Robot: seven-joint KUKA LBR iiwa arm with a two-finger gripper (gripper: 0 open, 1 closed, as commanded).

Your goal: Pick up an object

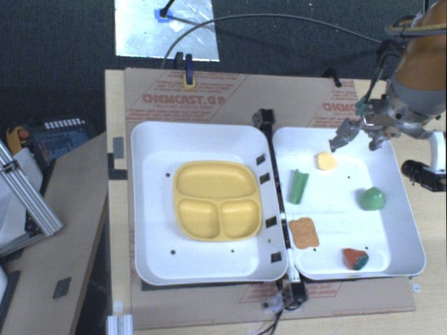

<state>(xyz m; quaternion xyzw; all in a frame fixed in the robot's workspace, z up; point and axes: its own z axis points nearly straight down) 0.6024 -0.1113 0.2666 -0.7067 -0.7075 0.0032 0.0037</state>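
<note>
The robot arm is fat and round. It has a big orange band, and under that a shiny grey ring. Thin black cables run along its left side, above the claw. The claw is small, made of grey metal, with two dark pointy fingers at its ends.
</note>
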